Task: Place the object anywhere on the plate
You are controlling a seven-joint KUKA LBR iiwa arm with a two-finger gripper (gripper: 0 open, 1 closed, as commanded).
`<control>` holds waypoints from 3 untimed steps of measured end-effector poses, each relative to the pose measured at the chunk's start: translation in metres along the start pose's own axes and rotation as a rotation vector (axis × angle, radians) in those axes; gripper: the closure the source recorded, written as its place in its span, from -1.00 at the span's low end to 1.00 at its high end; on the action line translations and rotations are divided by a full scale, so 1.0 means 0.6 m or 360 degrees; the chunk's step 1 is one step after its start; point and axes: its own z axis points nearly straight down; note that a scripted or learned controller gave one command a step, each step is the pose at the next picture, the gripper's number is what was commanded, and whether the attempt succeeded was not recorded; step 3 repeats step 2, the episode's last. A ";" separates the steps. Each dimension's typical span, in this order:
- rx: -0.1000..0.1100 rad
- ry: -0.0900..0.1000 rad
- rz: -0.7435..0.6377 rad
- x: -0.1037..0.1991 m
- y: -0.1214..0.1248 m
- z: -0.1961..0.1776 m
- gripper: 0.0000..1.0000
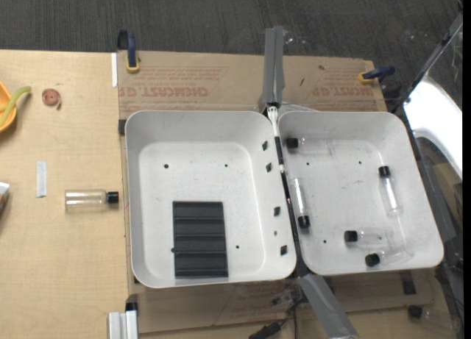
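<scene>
A black ribbed plate (199, 240) lies flat in the left bin (143, 183), close to its front wall. Several clear vials with black caps lie in the right bin (335, 176). One vial (307, 145) rests near the back left corner. Another vial (298, 198) lies along the left wall, and a third vial (388, 192) sits toward the right side. Two more lie close together at the front right, around one vial (368, 238).
On the wooden bench left of the bins lie a spare clear vial (88, 198), a white strip (41, 179), a small red disc (50, 97) and a yellow object (7, 106). Clamps (129, 51) hold cardboard behind the bins. A white machine part (441, 120) stands at the right.
</scene>
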 end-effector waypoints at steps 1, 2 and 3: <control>0.0002 -0.0003 0.0003 -0.003 0.000 0.002 -1.00; 0.0000 -0.0002 -0.0001 0.000 0.000 0.001 -1.00; 0.0000 -0.0002 -0.0001 0.000 0.000 0.001 -1.00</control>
